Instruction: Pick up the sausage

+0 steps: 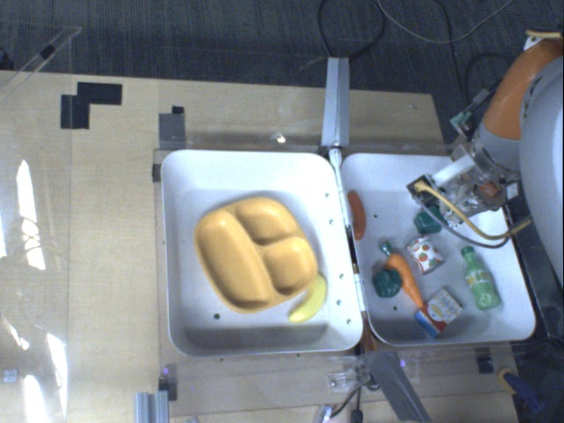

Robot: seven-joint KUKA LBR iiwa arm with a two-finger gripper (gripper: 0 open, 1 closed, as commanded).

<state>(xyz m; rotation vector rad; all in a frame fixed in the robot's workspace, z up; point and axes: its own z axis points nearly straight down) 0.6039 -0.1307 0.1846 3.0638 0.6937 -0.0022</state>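
Grey arm over right bin, hand apart from sausage.

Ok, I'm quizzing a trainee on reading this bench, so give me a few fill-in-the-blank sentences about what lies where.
1. The sausage lies along the wall of the bin on the view's ____ side.
2. The banana lies against the yellow loaf in the other bin, on the view's ____ side.
3. The small bottle is ____ in colour.

Missing words: right; left; green.
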